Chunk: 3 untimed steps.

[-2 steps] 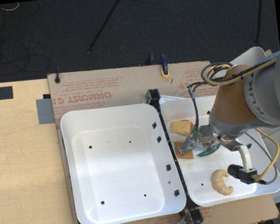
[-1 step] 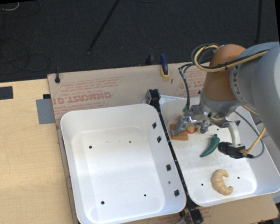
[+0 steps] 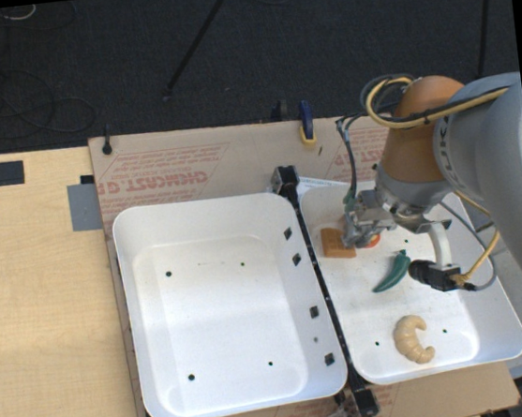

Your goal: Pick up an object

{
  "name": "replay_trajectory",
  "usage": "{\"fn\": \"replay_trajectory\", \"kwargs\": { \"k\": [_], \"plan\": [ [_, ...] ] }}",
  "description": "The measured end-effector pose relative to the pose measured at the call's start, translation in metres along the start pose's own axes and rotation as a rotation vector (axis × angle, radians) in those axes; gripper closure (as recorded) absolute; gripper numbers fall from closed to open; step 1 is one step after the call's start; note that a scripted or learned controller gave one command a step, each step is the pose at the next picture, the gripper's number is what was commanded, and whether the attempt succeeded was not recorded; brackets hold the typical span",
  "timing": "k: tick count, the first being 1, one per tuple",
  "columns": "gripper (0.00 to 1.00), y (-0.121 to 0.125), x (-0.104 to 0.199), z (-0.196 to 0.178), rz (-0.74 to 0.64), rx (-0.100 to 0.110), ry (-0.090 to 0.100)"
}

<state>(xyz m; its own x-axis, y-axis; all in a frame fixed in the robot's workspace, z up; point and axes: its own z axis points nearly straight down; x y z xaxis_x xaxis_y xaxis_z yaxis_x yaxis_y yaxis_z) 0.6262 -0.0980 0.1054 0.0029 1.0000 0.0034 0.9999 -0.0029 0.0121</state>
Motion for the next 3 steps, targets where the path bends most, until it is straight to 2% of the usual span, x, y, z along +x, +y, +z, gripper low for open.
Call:
{"fn": "replay_trajectory", "kwargs": {
  "k": [1,2,3],
  "plan": [
    [0.00,0.000,0.000,0.001,0.001,0.001,0.000],
    [0.00,0.014,-0.058,0.012,-0.003,0.001,-0.001],
    [0.00,0.023,-0.078,0.011,-0.006,0.002,0.000]
  ]
}}
